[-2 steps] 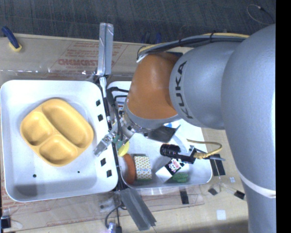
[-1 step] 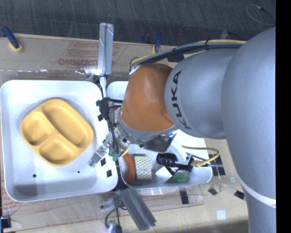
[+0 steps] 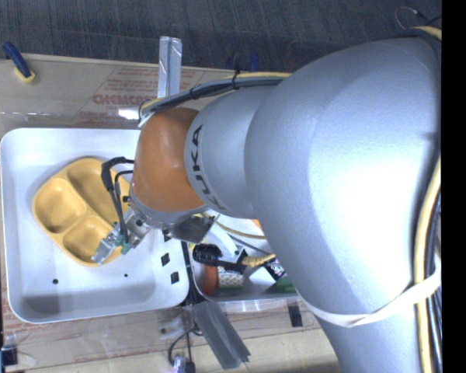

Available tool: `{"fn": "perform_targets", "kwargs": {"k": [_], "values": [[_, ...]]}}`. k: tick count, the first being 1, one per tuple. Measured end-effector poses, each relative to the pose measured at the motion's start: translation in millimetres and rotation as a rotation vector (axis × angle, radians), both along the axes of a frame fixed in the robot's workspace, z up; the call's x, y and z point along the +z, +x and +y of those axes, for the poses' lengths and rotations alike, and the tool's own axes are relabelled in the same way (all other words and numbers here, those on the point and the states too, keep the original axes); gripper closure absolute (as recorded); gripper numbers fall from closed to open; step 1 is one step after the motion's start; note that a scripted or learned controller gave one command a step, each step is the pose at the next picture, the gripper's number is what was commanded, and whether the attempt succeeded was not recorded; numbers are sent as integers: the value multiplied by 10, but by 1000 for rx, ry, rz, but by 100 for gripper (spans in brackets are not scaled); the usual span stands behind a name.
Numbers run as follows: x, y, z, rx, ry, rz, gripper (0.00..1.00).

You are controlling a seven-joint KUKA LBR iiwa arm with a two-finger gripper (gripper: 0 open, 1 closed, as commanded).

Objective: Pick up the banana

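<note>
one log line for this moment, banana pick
arm: over both bins | gripper: at yellow tray, left bin | fingers: unclear | banana: not held

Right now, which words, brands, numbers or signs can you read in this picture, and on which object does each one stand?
"KUKA": black letters, seen sideways and partly hidden, on the grey arm next to its orange band.
Red print on the cardboard sheet behind the left bin: too blurred to read.
I can read no other text.
</note>
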State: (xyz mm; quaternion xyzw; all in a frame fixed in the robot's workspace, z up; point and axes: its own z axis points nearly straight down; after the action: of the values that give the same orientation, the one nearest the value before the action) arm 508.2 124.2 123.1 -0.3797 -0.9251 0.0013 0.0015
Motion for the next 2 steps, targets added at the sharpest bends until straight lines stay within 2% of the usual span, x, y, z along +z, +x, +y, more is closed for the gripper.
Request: {"fn": "perform_targets", "kwargs": {"k": [1,2], "values": [[-322,481,173,14,1,-1,0],[-209,492,169,17,1,-3,100]]}}
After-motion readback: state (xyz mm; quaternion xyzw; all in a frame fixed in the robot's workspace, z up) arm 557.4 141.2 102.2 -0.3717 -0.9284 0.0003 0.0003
